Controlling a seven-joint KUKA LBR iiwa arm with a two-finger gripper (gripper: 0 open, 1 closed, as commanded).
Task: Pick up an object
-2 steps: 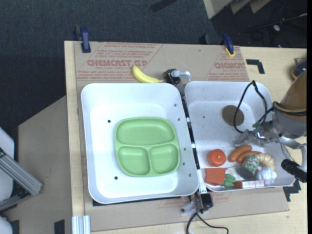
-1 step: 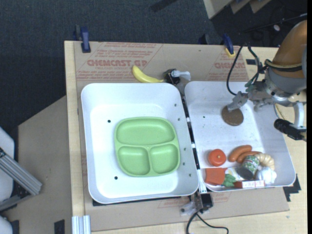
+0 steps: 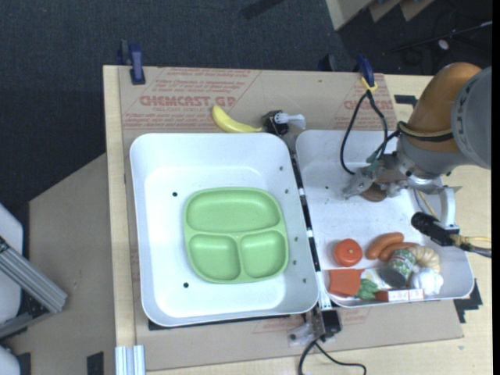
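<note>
- Camera view, looking down at a slant: a pale wooden bench (image 3: 78, 209) sits on dark carpet, and a brown cardboard sheet (image 3: 195, 92) with red lettering lies across its top, pinned by 2 blue clamps, one (image 3: 136, 59) at the far left and one (image 3: 366, 70) at the far right.
- 2 shallow white bins side by side: the left bin (image 3: 156, 170) carries a green divided plate (image 3: 234, 234) with 3 compartments, 1 long one at the back and 2 smaller ones in front.
- Behind the left bin, on the cardboard, a yellow banana (image 3: 233, 121) lies just beside a small black-and-white fitting (image 3: 280, 121).
- The right bin (image 3: 324, 158) has its goods crowded into the near end: a red tomato (image 3: 348, 251), an orange-red sausage (image 3: 384, 245) just right of it, an orange block (image 3: 344, 281) in front of the tomato, then a dark green can (image 3: 402, 265) and pale rounded bits toward the near right corner.
- The grey arm (image 3: 461, 123) with its orange band comes in from the right, a black cable looping above it.
- The gripper (image 3: 373, 186) is down in the far half of the right bin, over a small brown object (image 3: 376, 194) that looks touched by its tip.
- Fingers: spread or pressed together, I cannot tell; they are too small and cluttered here.
- The brown object sits well apart from the tomato and sausage, on bare white floor.
</note>
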